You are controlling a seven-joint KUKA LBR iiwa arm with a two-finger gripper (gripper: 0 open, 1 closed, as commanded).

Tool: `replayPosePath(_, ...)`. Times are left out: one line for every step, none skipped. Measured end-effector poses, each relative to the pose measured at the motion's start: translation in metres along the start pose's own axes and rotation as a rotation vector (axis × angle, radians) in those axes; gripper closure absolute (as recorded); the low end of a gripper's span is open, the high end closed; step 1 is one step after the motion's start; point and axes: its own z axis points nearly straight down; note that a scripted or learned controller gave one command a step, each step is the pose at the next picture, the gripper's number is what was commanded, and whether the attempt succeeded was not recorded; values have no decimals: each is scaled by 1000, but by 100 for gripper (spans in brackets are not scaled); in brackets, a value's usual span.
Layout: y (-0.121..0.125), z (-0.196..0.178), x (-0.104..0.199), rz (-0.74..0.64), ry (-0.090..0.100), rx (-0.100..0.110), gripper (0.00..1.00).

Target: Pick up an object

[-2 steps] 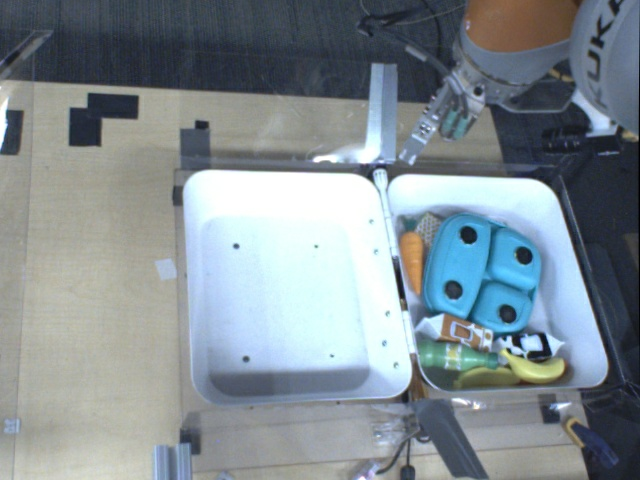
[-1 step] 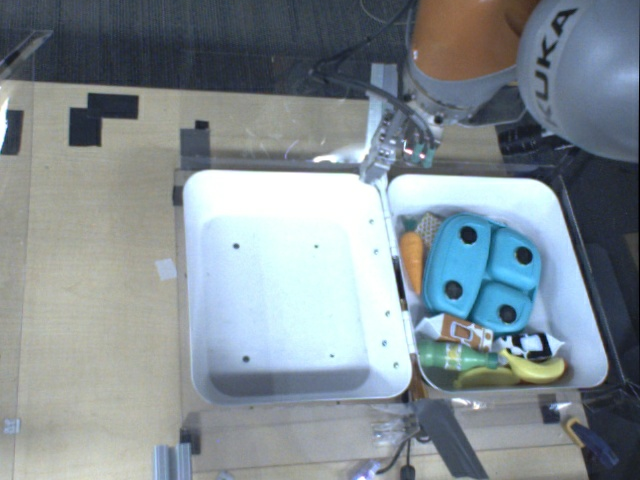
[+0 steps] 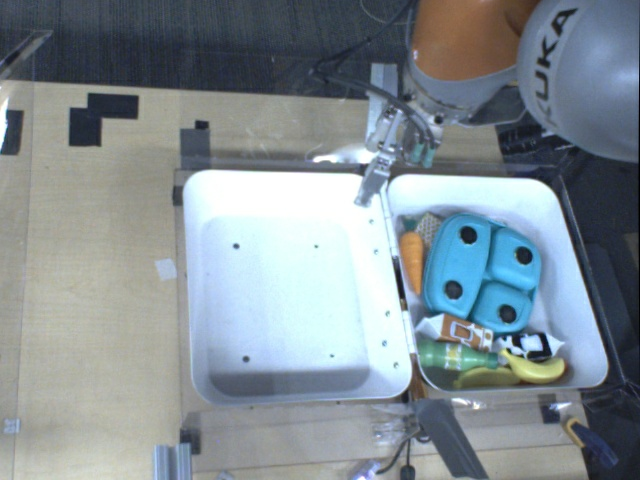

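Note:
The right bin holds a blue moulded tray with four cups, an orange carrot, a green bottle, a yellow banana, a small orange and white box and a black and white item. My gripper hangs above the back rim where the two bins meet, tilted down to the left. It is apart from every object, and I see nothing in it.
The left bin sits beside the right one, sharing a middle wall. The grey and orange arm reaches in from the top right over the bench. Black markers lie on the bench at the far left.

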Motion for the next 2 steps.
replayPosePath(0,0,0,0,0,0,0)
replayPosePath(0,0,0,0,0,0,0)
